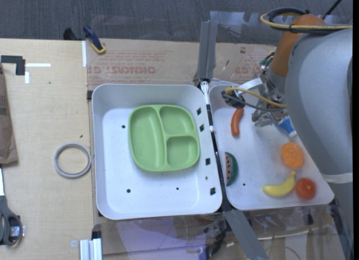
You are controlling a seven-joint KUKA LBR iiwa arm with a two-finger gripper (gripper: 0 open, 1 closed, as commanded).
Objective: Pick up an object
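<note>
Two shallow white bins side by side: left bin [106,158] bearing a light-green three-compartment plastic plate [164,137], right bin [252,191] strewn with an orange-red sausage-shaped toy [236,122], watermelon slice [230,168] (against the left wall), yellow banana [280,187], round orange fruit [291,155] and red tomato [305,188]. Grey arm's gripper [262,112] low over the right bin's far end, just beside the sausage, apparently apart from it; fingers too cluttered with cables to tell whether spread or pressed together.

Floor: dark grey carpet [140,0] running along top.
Bench: light wood top [45,118], cardboard sheet [146,65] lying behind bins.
</note>
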